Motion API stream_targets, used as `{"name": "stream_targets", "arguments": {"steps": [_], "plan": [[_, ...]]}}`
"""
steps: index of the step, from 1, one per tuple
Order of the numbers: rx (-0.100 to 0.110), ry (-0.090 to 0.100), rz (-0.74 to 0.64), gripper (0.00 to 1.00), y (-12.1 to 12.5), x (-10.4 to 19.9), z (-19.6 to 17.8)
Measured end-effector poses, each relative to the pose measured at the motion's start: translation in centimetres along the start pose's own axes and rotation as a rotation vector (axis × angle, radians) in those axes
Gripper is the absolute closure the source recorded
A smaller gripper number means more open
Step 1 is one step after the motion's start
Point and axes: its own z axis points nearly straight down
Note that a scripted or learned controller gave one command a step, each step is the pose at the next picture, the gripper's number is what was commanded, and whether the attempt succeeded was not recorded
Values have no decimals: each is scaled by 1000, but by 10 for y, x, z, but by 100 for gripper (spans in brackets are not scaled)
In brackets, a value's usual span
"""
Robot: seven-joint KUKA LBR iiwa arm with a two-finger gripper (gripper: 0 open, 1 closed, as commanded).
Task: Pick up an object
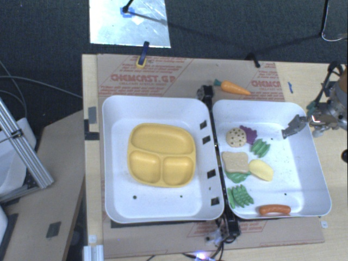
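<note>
The right bin (304, 173) holds several toy foods on its left side. There is a round cookie (235, 137), purple grapes (249, 133), a green bean pod (260, 147), a bread slice (235, 161), a yellow potato-like piece (261, 170), a green leafy piece (240, 196) and a red sausage (274, 210). My gripper (292, 127) hangs over the bin's upper right part, right of the grapes and apart from every food. Nothing shows in its grasp.
The left bin (117, 145) bears a yellow sectioned plate (161, 154). An orange carrot (232, 87) lies on the cardboard behind the bins. A blue and yellow clip (142, 55) lies further back left. A metal frame (22, 145) stands at the left edge.
</note>
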Motion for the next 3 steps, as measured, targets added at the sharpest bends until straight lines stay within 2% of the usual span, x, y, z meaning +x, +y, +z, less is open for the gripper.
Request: {"name": "stream_targets", "arguments": {"steps": [1,2,3], "plan": [[-2,1,-7,0,98,33,110],[-5,-1,-5,100,97,29,93],[-2,2,-5,100,70,85,53]]}}
